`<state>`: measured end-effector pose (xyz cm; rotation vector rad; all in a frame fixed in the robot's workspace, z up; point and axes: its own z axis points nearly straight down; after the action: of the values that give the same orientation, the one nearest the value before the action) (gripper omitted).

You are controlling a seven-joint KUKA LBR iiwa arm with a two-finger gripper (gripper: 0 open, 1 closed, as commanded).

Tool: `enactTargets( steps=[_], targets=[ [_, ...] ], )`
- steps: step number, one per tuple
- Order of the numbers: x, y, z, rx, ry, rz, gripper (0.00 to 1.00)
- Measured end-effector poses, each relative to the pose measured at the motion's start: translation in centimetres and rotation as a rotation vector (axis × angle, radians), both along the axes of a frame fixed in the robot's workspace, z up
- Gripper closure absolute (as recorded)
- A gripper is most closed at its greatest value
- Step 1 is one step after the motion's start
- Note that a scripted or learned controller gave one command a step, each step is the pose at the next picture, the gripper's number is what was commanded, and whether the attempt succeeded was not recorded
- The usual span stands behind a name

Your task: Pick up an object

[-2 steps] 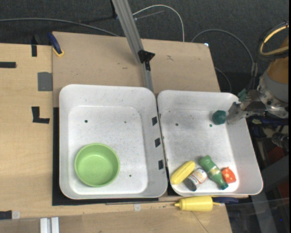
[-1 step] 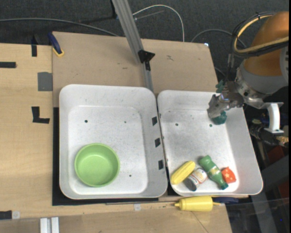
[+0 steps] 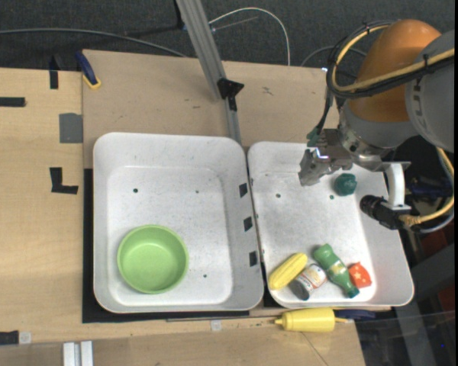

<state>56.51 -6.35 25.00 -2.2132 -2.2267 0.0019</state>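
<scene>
Reaching into the right bin (image 3: pixel 382 277), your arm has its jaws (image 3: pixel 318 168) low over that bin's far end, just beside a small dark green ball (image 3: pixel 344 183). You are in the approach step, by the look of it: nothing sits between the jaws that you can make out, and nothing is lifted. Whether the jaws are spread or pressed together you cannot tell from this slant.

The ball is the nearest candidate; it lies just to the right of the jaws, near the bin's far right side, possibly touching them, though that is too small to settle. If you go for it, the next move likely calls for a short shift toward the ball and a centred close, since a round thing may roll off a glancing pinch.

The rest of the right bin's load sits well apart from the ball, at the near edge: a yellow corn cob (image 3: pixel 288 270), a small can (image 3: pixel 311 279) touching it, a green bottle (image 3: pixel 335 268) and an orange-red piece (image 3: pixel 359 275) beside the bottle.

The left bin (image 3: pixel 172 166) holds one green bowl (image 3: pixel 153 259) in its near left corner. A yellow bottle (image 3: pixel 308 320) lies on the desk (image 3: pixel 30 204), outside the right bin's near rim.
</scene>
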Motion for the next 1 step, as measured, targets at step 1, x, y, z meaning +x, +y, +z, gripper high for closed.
enactTargets(
  steps=[1],
  targets=[
    [2.07, 5.74, 0.13, 0.001, -0.001, 0.002, 1.0]
  ],
)
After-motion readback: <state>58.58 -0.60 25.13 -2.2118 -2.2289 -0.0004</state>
